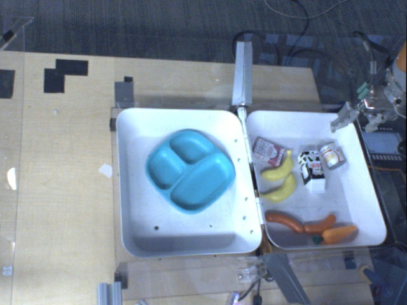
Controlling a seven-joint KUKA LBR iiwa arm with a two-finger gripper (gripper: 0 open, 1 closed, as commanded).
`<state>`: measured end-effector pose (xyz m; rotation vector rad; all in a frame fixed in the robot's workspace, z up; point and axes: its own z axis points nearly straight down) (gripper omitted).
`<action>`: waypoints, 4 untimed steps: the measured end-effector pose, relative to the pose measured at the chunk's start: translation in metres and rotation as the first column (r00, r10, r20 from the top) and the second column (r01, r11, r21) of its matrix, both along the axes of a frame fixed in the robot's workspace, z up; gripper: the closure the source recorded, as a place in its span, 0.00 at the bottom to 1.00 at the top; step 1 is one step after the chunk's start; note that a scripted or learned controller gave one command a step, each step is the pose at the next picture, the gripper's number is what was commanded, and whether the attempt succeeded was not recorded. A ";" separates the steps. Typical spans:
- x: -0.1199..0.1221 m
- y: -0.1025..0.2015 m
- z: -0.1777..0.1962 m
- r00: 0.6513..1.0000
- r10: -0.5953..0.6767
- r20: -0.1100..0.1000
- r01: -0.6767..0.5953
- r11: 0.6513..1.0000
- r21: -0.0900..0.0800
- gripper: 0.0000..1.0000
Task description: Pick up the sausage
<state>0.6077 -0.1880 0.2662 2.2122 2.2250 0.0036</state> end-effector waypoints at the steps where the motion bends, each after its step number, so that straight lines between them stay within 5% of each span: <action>1: -0.025 -0.017 0.045 0.994 -0.110 0.002 0.110 0.994 -0.001 0.00; 2: -0.119 -0.006 -0.007 0.994 0.113 0.000 -0.113 0.994 -0.001 0.00; 3: -0.119 -0.006 -0.007 0.994 0.113 0.000 -0.113 0.994 -0.001 0.00; 4: -0.119 -0.018 -0.170 0.994 0.110 0.000 -0.110 0.994 0.000 0.00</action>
